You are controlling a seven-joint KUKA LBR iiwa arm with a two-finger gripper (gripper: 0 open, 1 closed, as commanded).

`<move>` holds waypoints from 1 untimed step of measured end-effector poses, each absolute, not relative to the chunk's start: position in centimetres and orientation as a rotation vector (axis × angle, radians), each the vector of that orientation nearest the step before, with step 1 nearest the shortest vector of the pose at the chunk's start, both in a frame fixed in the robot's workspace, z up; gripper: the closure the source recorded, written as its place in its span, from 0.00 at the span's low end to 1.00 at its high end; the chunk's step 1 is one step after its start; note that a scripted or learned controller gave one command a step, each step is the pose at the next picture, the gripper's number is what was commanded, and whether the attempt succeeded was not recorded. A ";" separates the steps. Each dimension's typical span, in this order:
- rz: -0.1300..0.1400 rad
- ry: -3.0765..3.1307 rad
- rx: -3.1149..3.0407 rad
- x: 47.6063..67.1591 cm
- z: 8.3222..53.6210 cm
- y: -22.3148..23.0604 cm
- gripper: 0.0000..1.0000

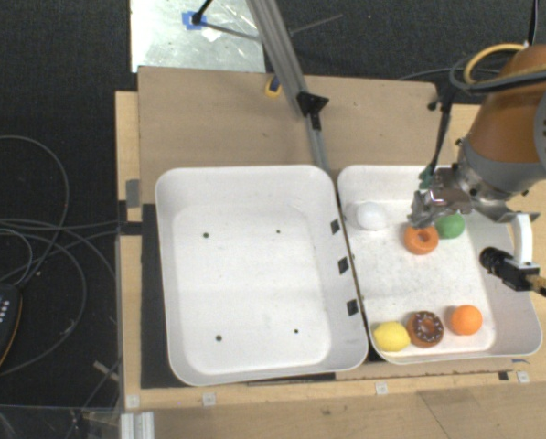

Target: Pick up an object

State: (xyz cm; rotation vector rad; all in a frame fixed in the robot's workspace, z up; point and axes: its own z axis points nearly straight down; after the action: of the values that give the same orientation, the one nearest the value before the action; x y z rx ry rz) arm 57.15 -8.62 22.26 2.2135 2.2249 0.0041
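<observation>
Fingers of the gripper (425, 216) hang low in the right bin (529, 337), just above the orange ring (422, 240); whether they are apart or together cannot be told, and nothing visibly sits between them.

Counted: two white bins, six small objects, all in the right one. One white ball (370, 216) lies at about ten o'clock in that bin. One orange ring sits near its centre, and one green ball (452, 226) touches the ring at the ring's two o'clock. Along the six o'clock edge run one yellow lemon (391, 337), one brown doughnut (426, 328) and one orange ball (465, 319), the lemon and doughnut touching.

The ring lies flat, hole upward, with no long axis. The left bin (254, 273) shows four dark dots on its floor.
</observation>
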 end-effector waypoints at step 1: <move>0.005 2.232 2.210 58.4 21.5 -3.6 1.00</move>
State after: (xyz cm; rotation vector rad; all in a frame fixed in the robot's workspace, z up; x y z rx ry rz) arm 58.40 -3.65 21.53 2.2096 2.2320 0.0050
